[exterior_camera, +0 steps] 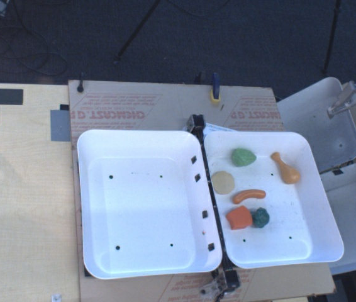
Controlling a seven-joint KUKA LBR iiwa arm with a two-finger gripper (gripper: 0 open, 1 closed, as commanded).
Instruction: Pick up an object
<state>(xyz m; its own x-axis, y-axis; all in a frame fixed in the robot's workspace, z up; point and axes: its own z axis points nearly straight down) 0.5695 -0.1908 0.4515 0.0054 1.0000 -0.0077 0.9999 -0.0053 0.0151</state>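
Several small objects lie in the right white bin (291, 247). A green lump (243, 157) sits toward the back. An orange drumstick-shaped piece (285, 168) lies to its right. A pale beige disc (222, 182) rests near the bin's left wall. Just below it lies an orange-red sausage (249, 196). In front of that, a red-orange block (239, 218) touches a dark teal lump (261, 218).
The left white bin (140, 206) sits beside the right one, joined by black clips (198, 177). Both stand on a cardboard sheet (134, 109). A blue and yellow clamp (215, 92) holds its back edge. A grey metal part (332, 121) stands past the right bin's far corner.
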